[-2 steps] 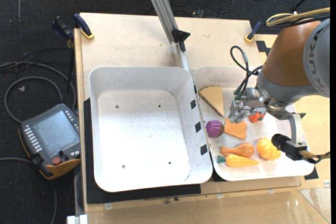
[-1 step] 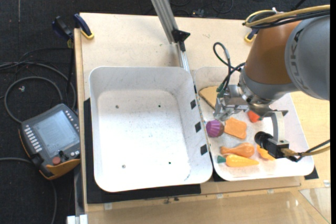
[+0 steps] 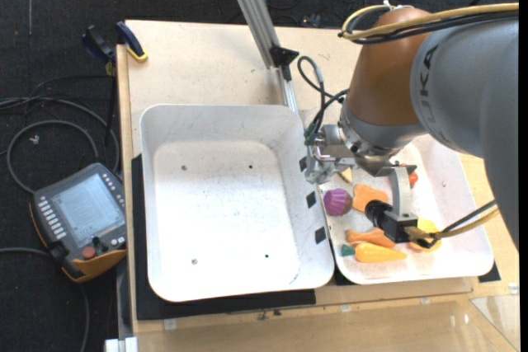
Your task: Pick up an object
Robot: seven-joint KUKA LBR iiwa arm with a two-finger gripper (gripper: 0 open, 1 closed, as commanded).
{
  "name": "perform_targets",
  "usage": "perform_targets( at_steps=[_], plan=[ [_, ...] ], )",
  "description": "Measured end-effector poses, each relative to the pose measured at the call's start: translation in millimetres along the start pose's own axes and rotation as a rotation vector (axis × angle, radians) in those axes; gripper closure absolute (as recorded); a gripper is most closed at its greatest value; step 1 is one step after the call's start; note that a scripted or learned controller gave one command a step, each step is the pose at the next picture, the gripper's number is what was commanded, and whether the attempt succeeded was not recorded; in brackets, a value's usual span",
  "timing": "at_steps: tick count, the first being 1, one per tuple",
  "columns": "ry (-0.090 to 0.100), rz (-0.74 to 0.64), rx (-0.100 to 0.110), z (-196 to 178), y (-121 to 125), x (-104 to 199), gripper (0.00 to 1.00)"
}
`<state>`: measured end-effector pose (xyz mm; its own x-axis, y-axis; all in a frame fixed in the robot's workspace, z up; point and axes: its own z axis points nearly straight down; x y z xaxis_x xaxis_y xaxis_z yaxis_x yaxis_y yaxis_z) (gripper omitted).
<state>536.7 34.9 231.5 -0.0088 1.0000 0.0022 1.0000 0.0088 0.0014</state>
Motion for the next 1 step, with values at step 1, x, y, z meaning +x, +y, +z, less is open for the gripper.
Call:
perform_targets(
  at_steps=[1],
  plan=[
    [-0.001, 0.001, 0.002, 7.4, 5.8, 56.4, 1.0]
  ],
)
